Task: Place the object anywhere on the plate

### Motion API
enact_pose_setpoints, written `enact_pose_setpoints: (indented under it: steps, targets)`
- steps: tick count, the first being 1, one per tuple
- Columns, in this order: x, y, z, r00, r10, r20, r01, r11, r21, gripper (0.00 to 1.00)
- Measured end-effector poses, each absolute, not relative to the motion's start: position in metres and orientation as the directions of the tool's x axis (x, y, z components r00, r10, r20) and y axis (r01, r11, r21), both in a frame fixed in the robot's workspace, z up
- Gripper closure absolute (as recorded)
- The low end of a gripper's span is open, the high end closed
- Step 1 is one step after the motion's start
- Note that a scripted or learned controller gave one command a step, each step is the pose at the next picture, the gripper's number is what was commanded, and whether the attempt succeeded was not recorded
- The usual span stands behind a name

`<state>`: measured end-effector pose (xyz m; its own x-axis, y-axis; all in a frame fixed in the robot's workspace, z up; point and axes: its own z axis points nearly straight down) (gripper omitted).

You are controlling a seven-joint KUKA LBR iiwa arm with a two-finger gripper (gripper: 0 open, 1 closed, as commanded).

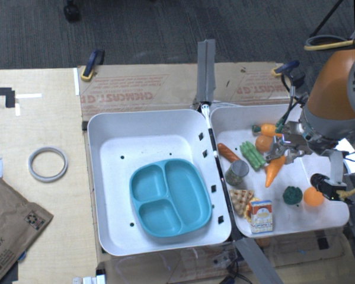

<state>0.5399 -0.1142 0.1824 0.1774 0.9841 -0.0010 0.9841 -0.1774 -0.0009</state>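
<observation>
Two bins lie below me, and my gripper (283,148) hangs over the right bin (300,221), low among the toy food because the pickings are all there. Whether it is spread or pinching, I cannot tell. A carrot (273,170) slants just under it, touching or nearly so, so I judge that is the object I am after, though I cannot say I hold it. Around it sit a green pod (252,155), a can (236,171), a waffle (240,199) and a small carton (261,215). Left, well apart, the blue plate (168,198) waits in the left bin (108,172) as my drop target
</observation>
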Motion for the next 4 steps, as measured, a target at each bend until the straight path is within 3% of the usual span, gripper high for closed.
enact_pose_setpoints:
  steps: [1,2,3,4]
  targets:
    - [0.513,-0.082,0.203,-0.168,0.986,0.000,0.986,0.168,-0.002,1.00]
    - [0.519,-0.011,0.220,-0.173,0.985,-0.001,0.985,0.173,-0.001,1.00]
    - [0.530,0.055,0.190,-0.141,0.990,-0.001,0.990,0.141,-0.005,1.00]
    - [0.530,0.055,0.190,-0.141,0.990,-0.001,0.990,0.141,-0.005,0.00]
